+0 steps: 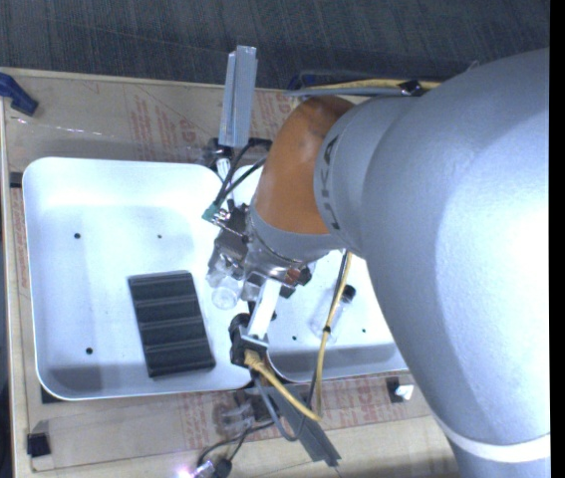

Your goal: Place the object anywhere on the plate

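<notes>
A dark grey ridged rectangular plate (170, 323) lies flat in the left bin (83, 247), toward its front right. My gripper (230, 289) hangs over the wall between the two bins, just right of the plate's far corner. The grey arm with its orange band (297, 172) covers most of the gripper from above. Something pale or clear shows at the gripper's tip, but I cannot make out what it is or whether it is held. I cannot pick out any loose object to place.
The arm hides most of the right bin (367, 339). A yellow cable (324, 342) runs down across it. A grey upright bar (239, 93) stands behind the bins. A blue clamp (10, 90) sits at the bench's far left corner.
</notes>
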Robot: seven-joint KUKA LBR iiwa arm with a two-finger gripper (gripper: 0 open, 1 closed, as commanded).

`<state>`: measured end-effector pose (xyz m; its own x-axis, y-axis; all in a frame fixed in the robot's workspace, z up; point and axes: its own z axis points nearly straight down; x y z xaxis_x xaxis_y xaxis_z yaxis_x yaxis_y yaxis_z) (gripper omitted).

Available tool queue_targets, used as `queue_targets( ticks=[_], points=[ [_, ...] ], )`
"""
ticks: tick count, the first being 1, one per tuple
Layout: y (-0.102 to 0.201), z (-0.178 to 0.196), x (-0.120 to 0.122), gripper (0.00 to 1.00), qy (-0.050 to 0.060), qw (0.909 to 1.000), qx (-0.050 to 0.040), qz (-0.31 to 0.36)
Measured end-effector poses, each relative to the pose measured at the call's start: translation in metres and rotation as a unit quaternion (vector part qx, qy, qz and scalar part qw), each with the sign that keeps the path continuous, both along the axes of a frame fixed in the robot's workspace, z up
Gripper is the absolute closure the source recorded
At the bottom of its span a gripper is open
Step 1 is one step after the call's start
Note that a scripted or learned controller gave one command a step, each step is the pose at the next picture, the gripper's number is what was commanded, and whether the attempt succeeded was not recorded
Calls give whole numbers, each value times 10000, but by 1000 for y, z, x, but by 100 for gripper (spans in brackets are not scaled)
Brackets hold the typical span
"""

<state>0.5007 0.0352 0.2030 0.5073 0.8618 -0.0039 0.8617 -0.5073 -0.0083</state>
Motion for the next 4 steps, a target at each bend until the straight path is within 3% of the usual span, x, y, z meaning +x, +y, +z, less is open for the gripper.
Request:
queue_targets(
  ticks=[1, 2, 3, 4],
  points=[
    [51, 30, 46, 100, -14, 9921, -8, -1252],
    [42, -13, -20, 100, -3, 9930, -18, -1181],
    [42, -13, -20, 0, -6, 9930, -20, -1181],
    [28, 33, -24, 0, -44, 9995, -1, 299]
  ],
)
